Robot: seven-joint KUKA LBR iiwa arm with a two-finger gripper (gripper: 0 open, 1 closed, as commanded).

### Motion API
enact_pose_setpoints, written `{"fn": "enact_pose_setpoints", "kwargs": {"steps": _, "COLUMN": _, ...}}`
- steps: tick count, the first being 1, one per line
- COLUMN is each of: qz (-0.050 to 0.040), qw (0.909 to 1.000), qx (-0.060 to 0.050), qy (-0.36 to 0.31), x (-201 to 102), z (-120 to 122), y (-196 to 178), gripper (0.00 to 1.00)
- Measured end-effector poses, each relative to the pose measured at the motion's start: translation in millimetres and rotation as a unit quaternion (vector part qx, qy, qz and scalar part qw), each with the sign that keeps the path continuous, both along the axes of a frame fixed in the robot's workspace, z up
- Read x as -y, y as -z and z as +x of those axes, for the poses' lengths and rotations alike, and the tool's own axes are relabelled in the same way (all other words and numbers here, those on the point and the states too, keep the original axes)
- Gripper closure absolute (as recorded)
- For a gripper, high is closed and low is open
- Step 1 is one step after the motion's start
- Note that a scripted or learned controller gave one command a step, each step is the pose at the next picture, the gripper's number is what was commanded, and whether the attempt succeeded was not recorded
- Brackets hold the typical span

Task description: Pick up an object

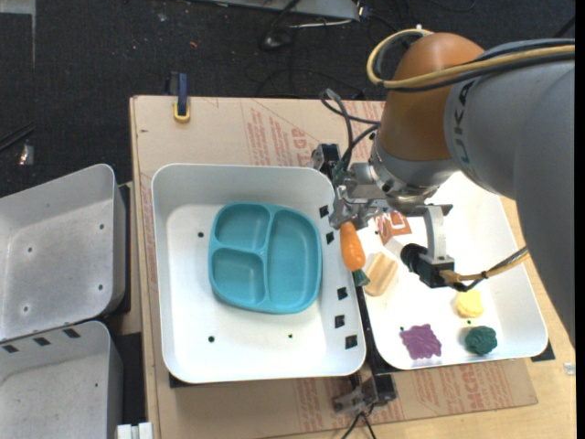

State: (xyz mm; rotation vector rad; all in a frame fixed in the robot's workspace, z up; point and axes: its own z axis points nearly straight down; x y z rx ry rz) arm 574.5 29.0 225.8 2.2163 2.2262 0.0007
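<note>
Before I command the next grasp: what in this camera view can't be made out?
- Pincer: under the wrist, fingers too cluttered to read as open or shut.
- Orange carrot-like piece: unclear whether gripped or just lying at the bin edge.
- Right bin: upper part hidden by the arm.
- Small orange-and-white item: too small to identify.

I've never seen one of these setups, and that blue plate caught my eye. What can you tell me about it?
The blue plate is a teal tray with rounded corners, looking like smooth plastic, divided into three compartments: two smaller ones on the left, one long one on the right. It lies flat, slightly turned, near the middle of the left white bin. Its compartments look bare.
</note>
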Motion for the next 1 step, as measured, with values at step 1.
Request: {"fn": "enact_pose_setpoints", "kwargs": {"steps": 1, "qz": 0.0006, "qw": 1.0000, "qx": 0.000, "qy": -0.002, "x": -61.6, "z": 2.9, "y": -9.5, "gripper": 1.00}}
